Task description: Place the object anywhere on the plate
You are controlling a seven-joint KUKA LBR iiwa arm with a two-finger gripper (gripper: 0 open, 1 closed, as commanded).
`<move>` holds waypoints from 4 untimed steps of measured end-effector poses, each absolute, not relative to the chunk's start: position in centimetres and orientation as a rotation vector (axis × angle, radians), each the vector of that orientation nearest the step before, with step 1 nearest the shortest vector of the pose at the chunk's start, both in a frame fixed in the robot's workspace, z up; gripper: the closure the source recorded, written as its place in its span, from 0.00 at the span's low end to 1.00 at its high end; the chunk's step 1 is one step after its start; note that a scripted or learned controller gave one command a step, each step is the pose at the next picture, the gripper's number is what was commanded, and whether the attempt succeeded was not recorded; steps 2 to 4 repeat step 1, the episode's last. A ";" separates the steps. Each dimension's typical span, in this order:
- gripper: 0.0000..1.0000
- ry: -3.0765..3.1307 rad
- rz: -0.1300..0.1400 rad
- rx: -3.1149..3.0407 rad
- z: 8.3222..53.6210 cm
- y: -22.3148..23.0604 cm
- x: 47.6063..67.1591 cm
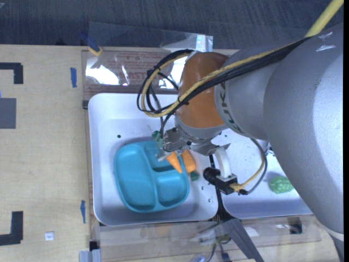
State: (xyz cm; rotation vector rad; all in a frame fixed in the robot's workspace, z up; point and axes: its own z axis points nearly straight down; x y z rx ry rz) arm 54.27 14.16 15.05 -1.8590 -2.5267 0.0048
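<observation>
One orange carrot (180, 161) lies at the upper right edge of the blue divided plate (148, 180), directly below the end effector (170, 142); its long axis slants from upper left down to lower right. Whether the carrot is pinched or merely under the tool, I cannot tell. White letters run along the grey arm (262, 91), too cropped to read. Plate and carrot sit in the left white bin (106, 146); a green lump (281, 185) sits in the right bin (262, 201).
</observation>
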 end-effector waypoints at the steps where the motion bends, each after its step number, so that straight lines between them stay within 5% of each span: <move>1: 0.00 -2.526 0.003 -1.865 15.2 14.0 54.4; 4: 0.00 -2.526 0.003 -1.865 15.2 14.0 54.4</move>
